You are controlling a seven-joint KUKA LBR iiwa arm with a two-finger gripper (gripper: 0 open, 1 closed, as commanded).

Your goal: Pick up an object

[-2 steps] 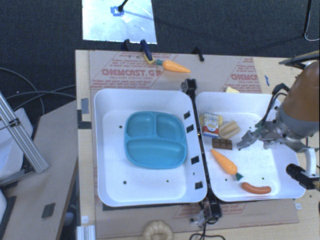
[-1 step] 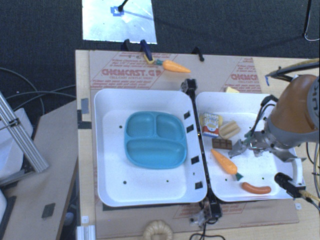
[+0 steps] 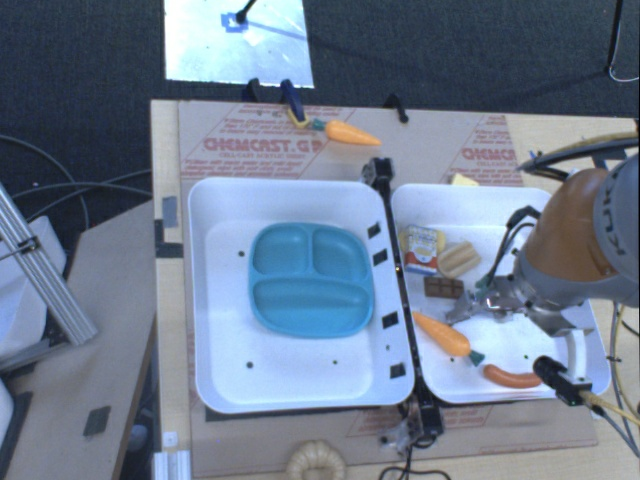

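The right bin (image 3: 500, 206) holds several toy foods: a small yellow and red carton (image 3: 421, 247), a beige bread piece (image 3: 459, 259), a brown chocolate bar (image 3: 443, 288), an orange carrot (image 3: 442, 333) and a reddish sausage (image 3: 510, 376). My gripper (image 3: 468, 310) hangs low over the bin's middle, just right of the chocolate bar and above the carrot's thick end. Nothing is visibly held in it. The grey arm with its orange band (image 3: 570, 233) covers the bin's right side.
The left bin (image 3: 200, 298) carries a blue divided plate (image 3: 310, 278). A second carrot (image 3: 347, 134) lies on the cardboard behind the bins, near a blue clip. A black divider with clamps (image 3: 392, 268) runs between the bins. A yellow scrap (image 3: 463, 179) sits behind the right bin.
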